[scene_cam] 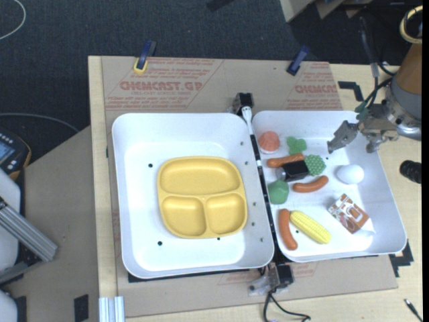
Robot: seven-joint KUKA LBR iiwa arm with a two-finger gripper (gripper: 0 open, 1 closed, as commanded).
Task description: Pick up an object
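Note:
The right bin (pixel 385 180) holds several toy foods: a white egg (pixel 349 174), a corn cob (pixel 310 227), a red sausage (pixel 286 228), another sausage (pixel 310 185), a green broccoli piece (pixel 314 163), a black block (pixel 293 171), an orange carrot (pixel 285 160), a pink round piece (pixel 269 140) and a brown-and-white packet (pixel 348 213). My gripper (pixel 356 141) hangs over the bin's upper right part, just above the egg. It is open, and nothing sits between its fingers.
The left bin (pixel 134 180) carries a yellow divided plate (pixel 201 196). Two more green pieces (pixel 295 143) (pixel 278 191) lie in the right bin. A raised divider (pixel 258 173) separates the bins. Clamps (pixel 142 58) (pixel 297 60) sit at the bench's far edge.

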